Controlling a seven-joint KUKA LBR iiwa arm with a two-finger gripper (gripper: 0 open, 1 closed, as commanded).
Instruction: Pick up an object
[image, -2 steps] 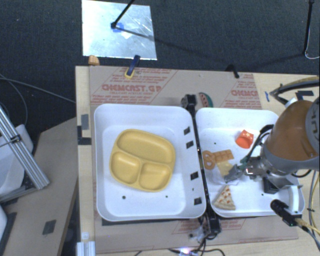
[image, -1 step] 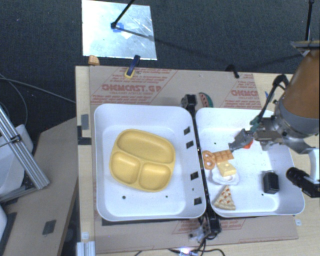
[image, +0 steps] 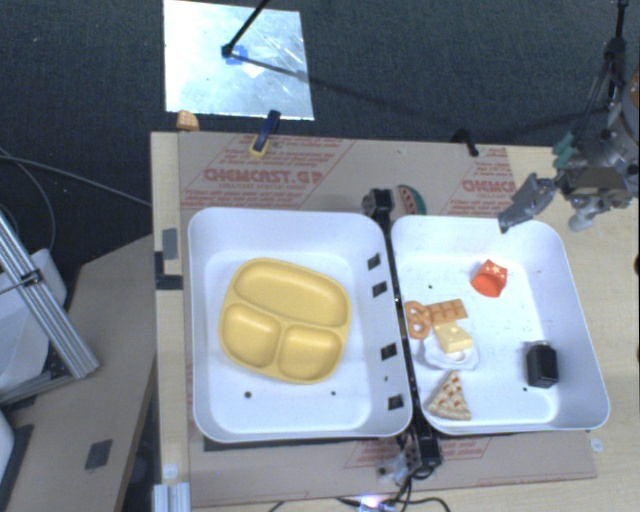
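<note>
The candidate objects lie in the right bin, all below and to the left of the gripper. Nearest to it is a red block, squat, with no clear long axis, lying a short way below and left of the fingers and apart from them. Farther down and left sits a cluster near the bin's left wall: a waffle piece with its long axis running left to right, a pretzel touching its left end, and a yellow block resting on a white piece just under the waffle. Below these lies a pizza slice, its long axis near vertical in the view and its tip pointing up toward the cluster. A black block stands well below the gripper, near the bin's right wall, its long axis roughly up and down in the view.

The gripper hovers over the top right rim of the right bin. Two grey fingers are spread apart, one slanting down and left, the other to its right; nothing lies between them.

Far to the gripper's left, the left bin holds a yellow tray with three compartments, its long axis tilted slightly. Both bins rest on a cardboard sheet. Beyond it lies a shiny sheet.
</note>
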